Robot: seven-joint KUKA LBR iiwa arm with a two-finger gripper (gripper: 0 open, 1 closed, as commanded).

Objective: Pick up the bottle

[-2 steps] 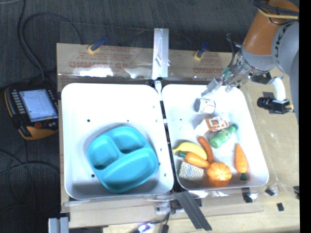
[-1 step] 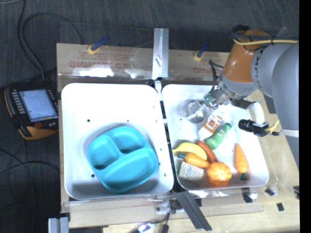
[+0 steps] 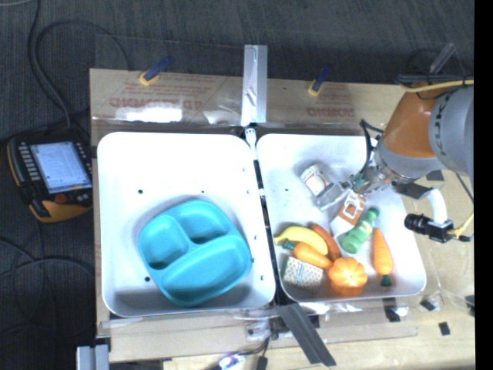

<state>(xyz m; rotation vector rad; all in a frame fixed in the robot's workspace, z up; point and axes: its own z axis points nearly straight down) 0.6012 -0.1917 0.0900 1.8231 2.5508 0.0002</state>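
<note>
bottle [image 3: 356,226] tilted in right bin [image 3: 293,160] | pincer [image 3: 362,179] tips unclear, just above it

Gripper [image 3: 360,182] tip too small to read; bottle [image 3: 352,223] label illegible.

Faint red print on plastic sheet [image 3: 166,99], seemingly unreadable.
</note>
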